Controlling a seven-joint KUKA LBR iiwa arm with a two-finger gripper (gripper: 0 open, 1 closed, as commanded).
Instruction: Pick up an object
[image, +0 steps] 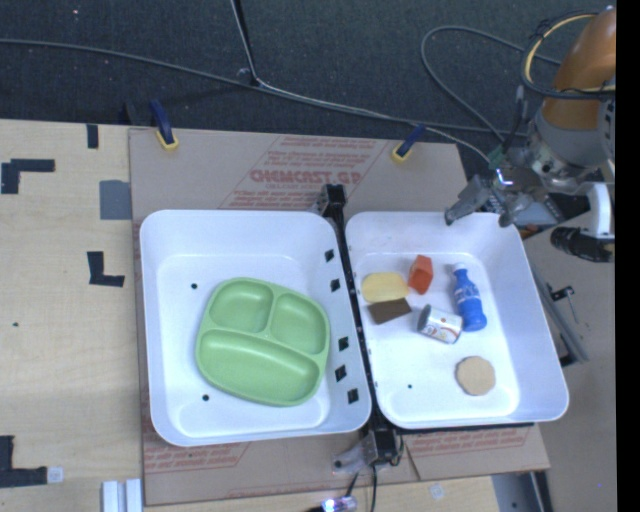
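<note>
— Where was your gripper (483, 205)?

— It hung over the far right corner of the right bin (530, 395), fingers spread wide, with nothing between them.

— And the things to pick?

— All lay inside that bin, nearer its middle than my gripper. An orange block (421, 273) and a blue bottle (467, 298) were closest to me. Toward the bin's left wall sat a yellow piece (384, 287) touching a brown block (390, 310). A small can (439, 325) lay on its side just beside the bottle, and a tan disc (475, 376) rested near the front wall, well apart from my fingers.

— The left bin (170, 260)?

— It held a green plate (263, 341).
</note>
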